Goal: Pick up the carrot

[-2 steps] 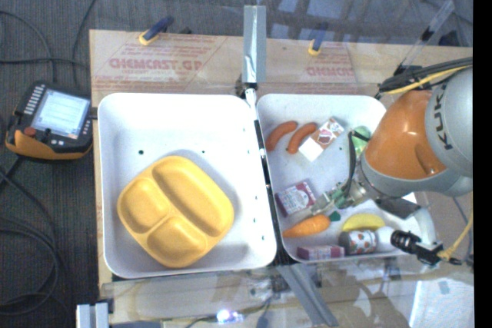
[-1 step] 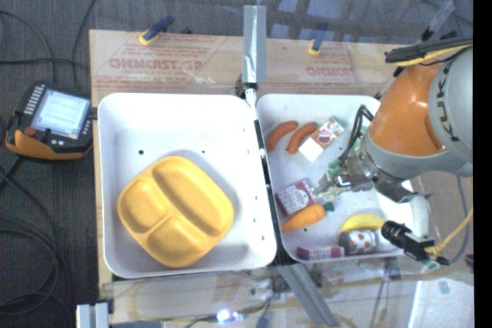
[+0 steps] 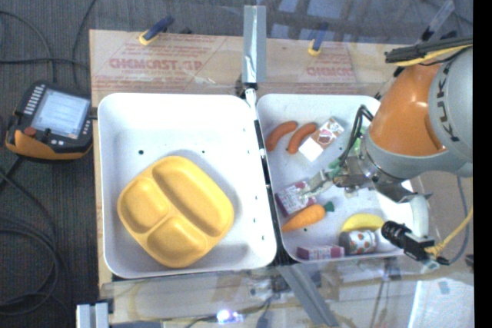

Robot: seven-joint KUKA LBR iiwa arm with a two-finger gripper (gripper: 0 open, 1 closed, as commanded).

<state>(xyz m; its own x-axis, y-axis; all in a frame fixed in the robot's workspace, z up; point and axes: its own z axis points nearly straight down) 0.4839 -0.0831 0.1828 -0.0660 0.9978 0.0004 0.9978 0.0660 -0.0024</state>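
Carrot [image 3: 304, 217], tapered orange plastic, lies in my right bin [image 3: 270, 136], just below the gripper [image 3: 327, 182]. Can't tell the gripper's state. Smooth yellow banana [image 3: 361, 223] sits right of the carrot.

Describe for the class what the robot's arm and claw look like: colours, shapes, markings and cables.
The arm is bulky and rounded, with grey shells and a broad orange band above the wrist. Part of a dark "KUKA" marking runs along its grey casing. Dark cables loop beside the wrist, and a yellow cable trails lower down. The claw is small, of greyish metal, much slimmer than the arm; its finer details are too small to tell.
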